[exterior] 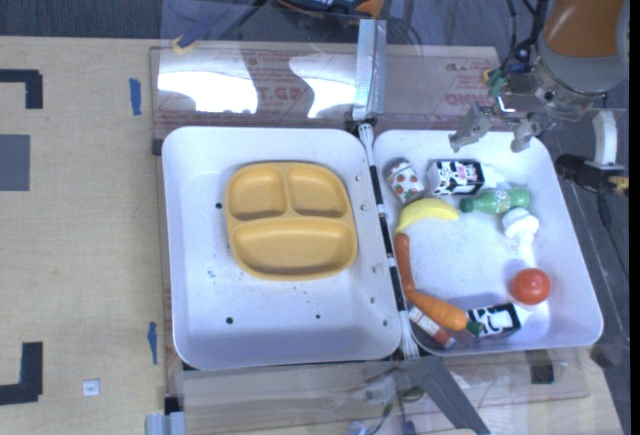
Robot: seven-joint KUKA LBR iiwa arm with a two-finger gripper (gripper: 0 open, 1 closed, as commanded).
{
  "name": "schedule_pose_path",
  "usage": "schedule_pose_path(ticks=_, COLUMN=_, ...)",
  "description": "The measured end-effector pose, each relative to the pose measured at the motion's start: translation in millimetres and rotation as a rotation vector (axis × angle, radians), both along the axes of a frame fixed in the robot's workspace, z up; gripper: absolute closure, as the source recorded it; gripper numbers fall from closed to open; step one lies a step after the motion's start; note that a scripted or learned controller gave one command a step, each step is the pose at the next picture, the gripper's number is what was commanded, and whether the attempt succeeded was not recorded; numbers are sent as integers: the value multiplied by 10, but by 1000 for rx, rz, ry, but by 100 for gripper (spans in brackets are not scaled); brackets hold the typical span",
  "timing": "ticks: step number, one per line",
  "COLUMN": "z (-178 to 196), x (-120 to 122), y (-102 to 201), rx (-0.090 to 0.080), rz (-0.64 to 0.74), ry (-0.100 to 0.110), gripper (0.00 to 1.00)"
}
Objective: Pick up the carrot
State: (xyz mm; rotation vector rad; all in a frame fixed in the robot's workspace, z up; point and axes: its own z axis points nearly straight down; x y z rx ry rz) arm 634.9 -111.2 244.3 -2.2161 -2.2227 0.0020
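The gripper [495, 133] hangs over the far edge of the right bin [575, 253], its two fingers spread apart with nothing between them. The carrot [440, 308] lies well below it toward the near side of that bin, beside the wall shared with the left bin [190, 253], its tip pointing toward the near right. Just under the gripper sit a small black-and-white carton [457, 176] and a green bottle [497, 200]; a banana [428, 214] lies a little further down and to the left. A tomato [530, 284] rests below the gripper to its right. A yellow divided plate [291, 220] lies far off to the left, in the other bin.
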Motion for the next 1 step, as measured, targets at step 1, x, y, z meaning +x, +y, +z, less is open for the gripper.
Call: schedule_pose_path(ticks=1, z=-607, x=-278, y=604, rx=-1, rz=34, ry=-1, gripper=0)
